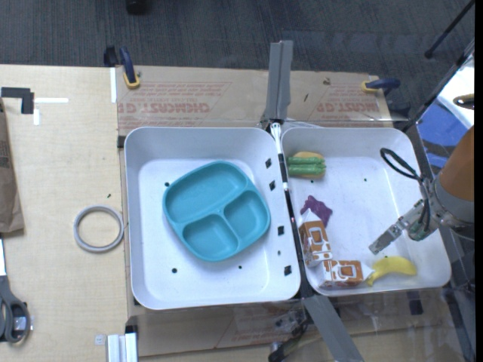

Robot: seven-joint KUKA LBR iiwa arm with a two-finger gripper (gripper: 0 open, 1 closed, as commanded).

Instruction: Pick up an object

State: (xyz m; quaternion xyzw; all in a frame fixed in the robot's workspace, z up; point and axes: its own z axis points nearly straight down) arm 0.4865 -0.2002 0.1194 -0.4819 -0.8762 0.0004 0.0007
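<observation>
- The gripper (386, 237) hung over the right bin (392, 138), near its right wall, reaching in from the right edge of the bench.
- State of the fingers: could not be told — they read as one narrow grey tip, and nothing showed between them.
- Candidate objects, all in the right bin: a yellow banana (394, 268) at the near right corner, just below the gripper; an orange-and-white carton (324, 256) along the left wall toward the near edge; a purple toy (317, 208) beside that wall at mid-length; a green-and-yellow piece (306, 164) at the far left corner.
- The left bin (143, 225) held a blue divided plate (216, 210), well apart from the arm.
- Judged risks:
  - The banana lay close to the near wall and corner — a descending finger could strike the rim or push the banana against it.
  - Its curved, smooth body could roll out of a closing grip.
  - A black cable (398, 163) looped near the wrist and could snag.
</observation>
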